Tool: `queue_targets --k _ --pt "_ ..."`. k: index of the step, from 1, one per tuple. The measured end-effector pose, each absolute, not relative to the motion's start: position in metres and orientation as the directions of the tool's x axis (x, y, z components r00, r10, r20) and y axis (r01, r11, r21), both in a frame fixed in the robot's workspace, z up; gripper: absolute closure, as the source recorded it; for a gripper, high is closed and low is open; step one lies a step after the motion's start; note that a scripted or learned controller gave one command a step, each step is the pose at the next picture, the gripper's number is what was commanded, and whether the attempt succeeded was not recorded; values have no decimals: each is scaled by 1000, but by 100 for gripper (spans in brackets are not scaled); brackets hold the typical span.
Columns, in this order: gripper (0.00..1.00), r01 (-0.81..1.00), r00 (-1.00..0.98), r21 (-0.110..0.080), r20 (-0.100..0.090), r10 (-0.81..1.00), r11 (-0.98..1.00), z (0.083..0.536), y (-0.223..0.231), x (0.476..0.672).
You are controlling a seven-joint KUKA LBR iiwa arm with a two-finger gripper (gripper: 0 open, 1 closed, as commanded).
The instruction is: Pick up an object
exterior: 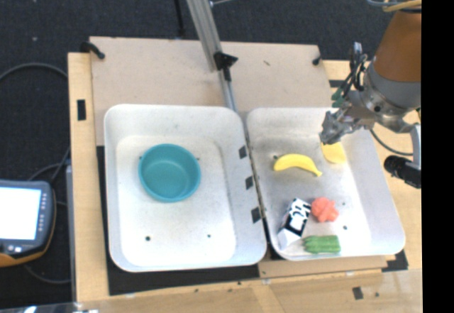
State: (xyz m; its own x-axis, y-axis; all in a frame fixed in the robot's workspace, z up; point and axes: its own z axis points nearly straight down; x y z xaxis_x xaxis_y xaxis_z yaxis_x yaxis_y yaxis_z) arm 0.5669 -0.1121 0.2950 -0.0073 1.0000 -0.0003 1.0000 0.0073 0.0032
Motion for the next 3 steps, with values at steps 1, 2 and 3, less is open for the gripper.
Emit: queue_targets --k 1,2,3 --pt "100 1000 -5 -1 0 1000 5 276 -65 576" --pt "100 1000 -7 2 0 1000 7 279 -14 587" --pt "100 1000 -6 -2 0 1000 6 259 37 596"
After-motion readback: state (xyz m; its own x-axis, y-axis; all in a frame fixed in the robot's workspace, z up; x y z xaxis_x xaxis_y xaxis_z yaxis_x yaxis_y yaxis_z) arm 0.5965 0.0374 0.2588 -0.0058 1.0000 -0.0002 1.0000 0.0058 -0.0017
